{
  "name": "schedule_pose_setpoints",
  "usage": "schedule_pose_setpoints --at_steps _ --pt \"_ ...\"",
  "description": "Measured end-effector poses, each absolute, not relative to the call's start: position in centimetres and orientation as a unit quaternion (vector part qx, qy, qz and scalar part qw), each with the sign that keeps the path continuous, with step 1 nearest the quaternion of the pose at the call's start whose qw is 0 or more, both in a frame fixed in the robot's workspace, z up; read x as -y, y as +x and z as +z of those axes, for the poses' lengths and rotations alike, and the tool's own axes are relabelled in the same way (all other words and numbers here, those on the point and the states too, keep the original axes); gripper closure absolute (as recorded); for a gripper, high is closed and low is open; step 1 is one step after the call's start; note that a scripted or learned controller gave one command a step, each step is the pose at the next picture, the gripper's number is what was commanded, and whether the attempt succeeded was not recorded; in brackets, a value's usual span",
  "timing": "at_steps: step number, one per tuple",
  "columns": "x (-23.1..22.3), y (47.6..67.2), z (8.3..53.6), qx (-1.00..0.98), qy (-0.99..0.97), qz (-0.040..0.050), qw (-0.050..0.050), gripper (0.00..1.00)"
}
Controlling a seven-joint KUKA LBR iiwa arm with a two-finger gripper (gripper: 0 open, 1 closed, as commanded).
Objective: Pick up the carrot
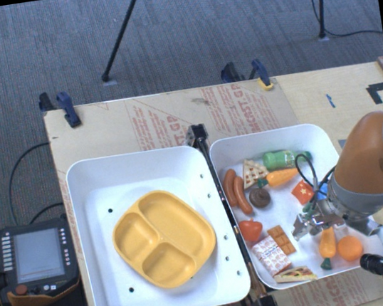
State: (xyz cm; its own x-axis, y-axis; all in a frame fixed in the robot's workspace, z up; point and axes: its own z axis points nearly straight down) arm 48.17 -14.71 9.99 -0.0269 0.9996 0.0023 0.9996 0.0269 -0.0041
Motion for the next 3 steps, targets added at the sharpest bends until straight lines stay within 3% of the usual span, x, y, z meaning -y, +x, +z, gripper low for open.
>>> schedule_pose_setpoints --at_steps 1,2,3 --pt "6.3 51.4 18.7 0.697 -0.717 0.0002 0.001 1.00" --pt "11.4 47.9 32.6 0.769 -0.640 0.0004 0.000 1.00" --pt "11.3 47.9 32.6 0.769 -0.639 0.0005 0.001 0.00"
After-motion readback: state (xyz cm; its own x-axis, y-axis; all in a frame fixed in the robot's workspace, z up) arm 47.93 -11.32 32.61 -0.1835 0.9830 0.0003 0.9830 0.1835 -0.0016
